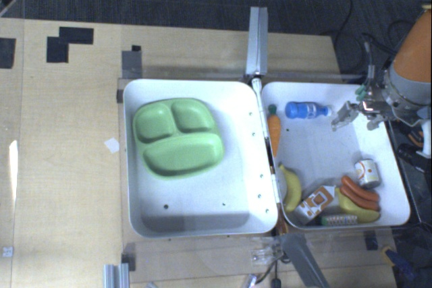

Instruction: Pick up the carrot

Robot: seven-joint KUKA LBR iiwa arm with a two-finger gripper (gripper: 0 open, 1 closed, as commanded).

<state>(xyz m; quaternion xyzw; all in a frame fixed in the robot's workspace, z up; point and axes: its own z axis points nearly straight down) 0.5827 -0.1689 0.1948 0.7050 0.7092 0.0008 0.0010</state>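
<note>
Camera view, fixed above bench, slanted downward.

Left white bin (135, 212): holds green divided tray (179, 137), three compartments, sitting toward far side of bin.

Right white bin (398, 175): holds several items.
- Carrot (274, 133): orange, lying lengthwise against left wall of bin, near far corner, green end toward far side. Pressed close to divider between bins.
- Blue water bottle (305, 110): on its side near far wall, just beside carrot's far end.
- Banana (291, 187): along left wall, nearer camera than carrot, apart from it.
- Small carton (316, 204): near front wall, beside banana.
- Hot dog toy (359, 198): front right corner.
- Small can (368, 173): just beyond hot dog toy.

Gripper (356, 114): over far right part of right bin, well apart from carrot. Fingers blurred and small; spread or pressed together cannot be told. Nothing seen between them.

Task status, judged: carrot not yet reached; approach across bin remaining.

Risks, judged:
- Carrot hugging bin wall: little room for finger on wall side; likely collision with wall or divider, or slip off rounded body.
- Bottle close to carrot's far end: could be nudged or pinched instead.
- Tapered shape: off-centre grasp likely to squeeze carrot out.
</note>
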